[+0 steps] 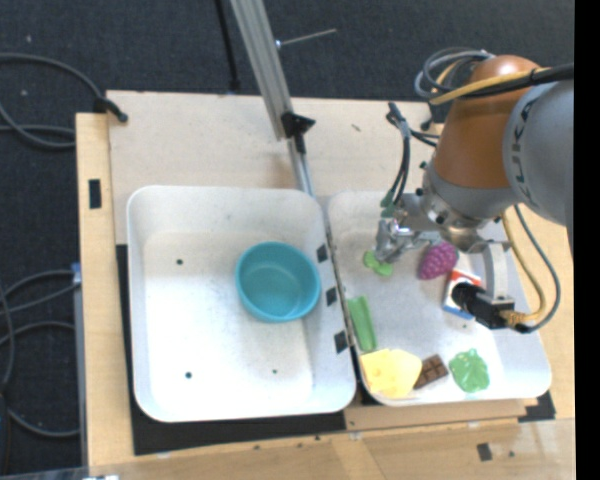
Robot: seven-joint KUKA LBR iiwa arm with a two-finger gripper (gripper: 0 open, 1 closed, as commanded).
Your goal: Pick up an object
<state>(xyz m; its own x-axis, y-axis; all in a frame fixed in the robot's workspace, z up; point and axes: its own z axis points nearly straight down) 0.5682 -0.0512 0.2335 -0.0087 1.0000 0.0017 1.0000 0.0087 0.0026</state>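
**A:** Any writing to read off down there?

**B:** There's lettering on the side of the grey arm (540,138) at the right, but it's too small and cut off to make out. Nothing else carries a label I can read.

**A:** Walk me round the bench.

**B:** Two white bins side by side. The left bin (160,268) holds one blue bowl (277,281), sitting upright near the middle, toward the divider. The right bin (525,368) is the busy one. There's one purple bunch of grapes (438,260) just below the arm's wrist, one small green piece (377,263) beside the gripper, one long green vegetable (361,320) lying along the divider, one yellow piece (390,371) at the near edge, one brown block (434,370) touching it, and one green leafy piece (469,369) just to its right. A red, white and blue thing (460,286) lies under the arm's black cabling, partly hidden.

**A:** What's in the way?

**B:** The orange band and wrist cover the bin's far right corner. A metal pole (265,68) slants down from the top to the gap between the bins. Dark cables trail on the floor at left.

**A:** And the gripper?

**B:** The gripper (392,236) hangs low over the right bin's far left part, just above that small green piece. Whether the fingers are apart or together, I can't tell, and I can't see anything caught in it.
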